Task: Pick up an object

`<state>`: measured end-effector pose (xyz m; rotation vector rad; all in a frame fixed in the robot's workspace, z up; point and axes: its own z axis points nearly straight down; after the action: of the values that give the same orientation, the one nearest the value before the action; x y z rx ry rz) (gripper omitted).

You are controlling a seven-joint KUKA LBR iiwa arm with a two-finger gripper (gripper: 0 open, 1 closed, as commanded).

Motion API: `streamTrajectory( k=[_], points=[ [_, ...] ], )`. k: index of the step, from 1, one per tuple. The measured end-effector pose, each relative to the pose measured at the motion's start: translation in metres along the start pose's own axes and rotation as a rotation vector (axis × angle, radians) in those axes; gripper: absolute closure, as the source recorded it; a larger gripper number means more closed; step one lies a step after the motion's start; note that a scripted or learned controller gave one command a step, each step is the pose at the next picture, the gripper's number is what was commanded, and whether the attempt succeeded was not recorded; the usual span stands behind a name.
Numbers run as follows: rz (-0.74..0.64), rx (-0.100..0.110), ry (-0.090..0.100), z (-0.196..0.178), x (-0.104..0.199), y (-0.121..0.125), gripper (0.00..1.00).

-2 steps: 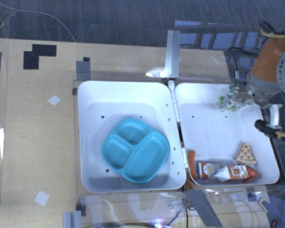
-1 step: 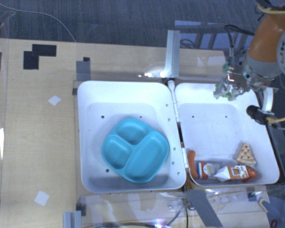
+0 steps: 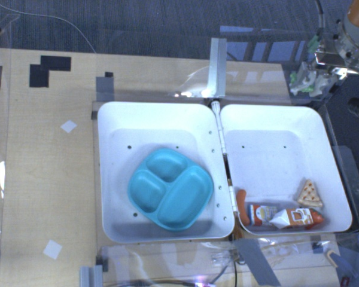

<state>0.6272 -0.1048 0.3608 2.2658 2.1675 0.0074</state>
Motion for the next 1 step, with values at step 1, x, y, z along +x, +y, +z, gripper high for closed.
streamTrajectory(
  k=[1],
  points=[
    [0.276, 0.006, 0.000, 0.1623, 0.0028, 0.0191, 1.00]
  ],
)
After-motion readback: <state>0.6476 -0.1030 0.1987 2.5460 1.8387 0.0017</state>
